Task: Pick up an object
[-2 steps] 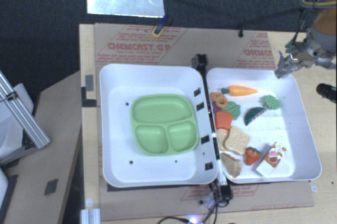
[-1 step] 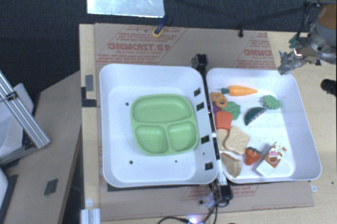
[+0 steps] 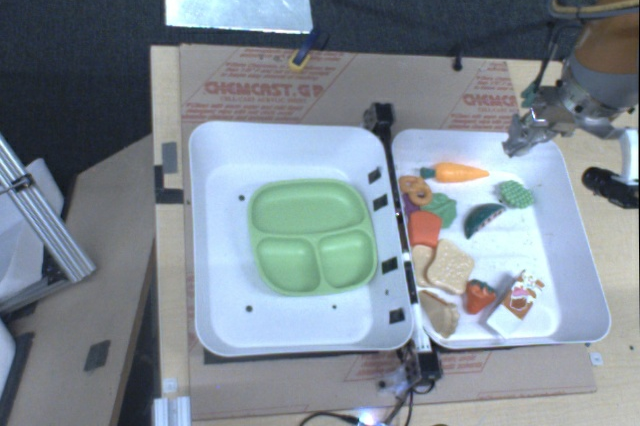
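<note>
1. Far left of the hand we see a green tray (image 3: 306, 236) in the left bin (image 3: 215, 164).
2. Toy carrot (image 3: 461, 173) sits just below-left of the hand, among other play food.
3. Hand (image 3: 522, 139) hovers at the right bin's (image 3: 570, 244) top edge, holding nothing; can't tell its spread.

One fixed camera above the bench (image 3: 470, 84) — looking down aslant on both bins (image 3: 215, 164).

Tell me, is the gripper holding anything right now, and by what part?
Nothing is held. The gripper hangs over the right bin's far corner with nothing between its fingers; the toy carrot and other play food lie in the bin.
</note>
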Tool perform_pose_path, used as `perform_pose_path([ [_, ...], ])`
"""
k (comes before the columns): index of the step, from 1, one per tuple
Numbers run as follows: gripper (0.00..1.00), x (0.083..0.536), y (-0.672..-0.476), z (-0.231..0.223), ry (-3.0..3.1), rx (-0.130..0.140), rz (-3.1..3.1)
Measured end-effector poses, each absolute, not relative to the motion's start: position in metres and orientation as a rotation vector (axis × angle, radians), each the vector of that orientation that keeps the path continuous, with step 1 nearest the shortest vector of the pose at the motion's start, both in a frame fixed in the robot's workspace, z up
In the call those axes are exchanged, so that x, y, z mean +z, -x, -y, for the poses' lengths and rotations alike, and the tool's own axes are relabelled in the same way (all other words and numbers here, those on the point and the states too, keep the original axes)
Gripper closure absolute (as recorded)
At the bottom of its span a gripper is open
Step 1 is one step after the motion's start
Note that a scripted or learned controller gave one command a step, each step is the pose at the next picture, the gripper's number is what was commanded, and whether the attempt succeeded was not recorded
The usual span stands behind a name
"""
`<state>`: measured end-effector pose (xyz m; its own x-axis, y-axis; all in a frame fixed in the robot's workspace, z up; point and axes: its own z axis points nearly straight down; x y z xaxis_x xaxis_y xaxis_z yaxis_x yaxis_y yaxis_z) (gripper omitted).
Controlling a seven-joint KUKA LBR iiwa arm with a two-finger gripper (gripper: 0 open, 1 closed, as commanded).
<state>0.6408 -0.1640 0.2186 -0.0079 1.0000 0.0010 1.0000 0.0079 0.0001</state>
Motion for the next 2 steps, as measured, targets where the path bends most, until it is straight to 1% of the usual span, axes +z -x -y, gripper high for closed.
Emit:
perform_pose_path([
  [1, 1.0, 0.23, -0.627, 0.112, 2.211, -0.003, 2.232],
  [2, 1.0, 0.224, -0.613, 0.056, 2.21, -0.001, 2.23],
])
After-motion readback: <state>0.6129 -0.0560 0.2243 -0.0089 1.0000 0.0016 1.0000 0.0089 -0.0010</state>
